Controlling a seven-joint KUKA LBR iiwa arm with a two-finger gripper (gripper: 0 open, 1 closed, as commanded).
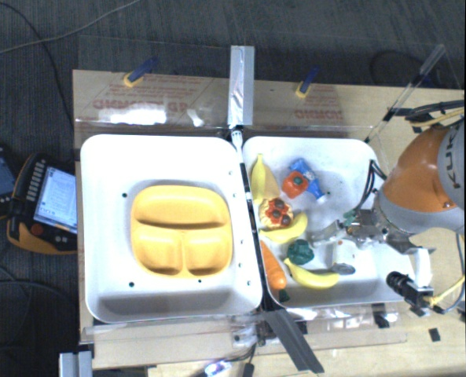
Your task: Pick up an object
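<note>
Reaching into right bin point(350, 149) from its right side, arm's tool point(336, 234) sits low over bin middle; finger state: cannot tell. Nearest target: banana point(315, 277), just below tool, at bin's front edge beside green piece point(300, 251). Likely light, stiff plastic, smooth and curved, prone to roll. Best grip across mid-body, narrow way. Carrot point(273, 269) against bin's left wall, harder to reach.

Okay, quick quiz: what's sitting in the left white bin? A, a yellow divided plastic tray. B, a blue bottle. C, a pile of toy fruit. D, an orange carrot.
A: the yellow divided plastic tray lies in the left white bin, while the toy fruit and vegetables are in the right white bin.
</note>
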